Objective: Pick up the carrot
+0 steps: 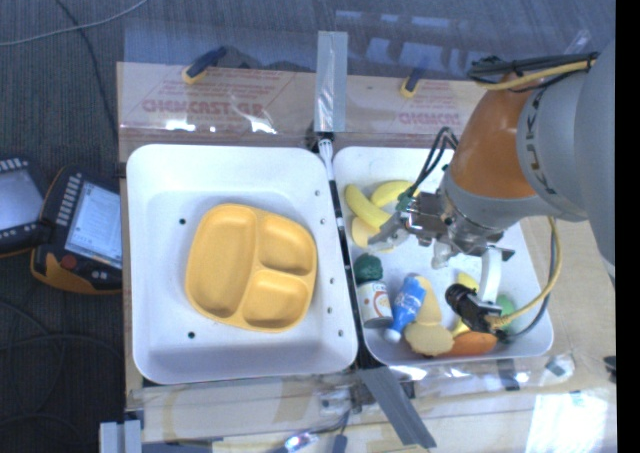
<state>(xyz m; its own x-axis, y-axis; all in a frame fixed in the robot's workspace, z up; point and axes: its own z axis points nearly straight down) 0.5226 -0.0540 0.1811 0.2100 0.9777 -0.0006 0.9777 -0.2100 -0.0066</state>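
The carrot (474, 343) is a short orange piece lying near the front right corner of the right bin (536, 339). It touches a pale yellow pear-shaped toy (430, 335) on its left. My gripper (414, 239) hangs over the middle of the right bin, behind and to the left of the carrot and apart from it. Nothing shows in its grasp. The grey arm with its orange band (495, 156) covers the bin's far right part.
The right bin also holds two yellow bananas (372, 201), a dark green item (369, 268), a small white bottle (376, 299), a blue and white bottle (408, 303) and a green item (506, 305). A yellow divided plate (252, 265) lies in the left bin (160, 191).
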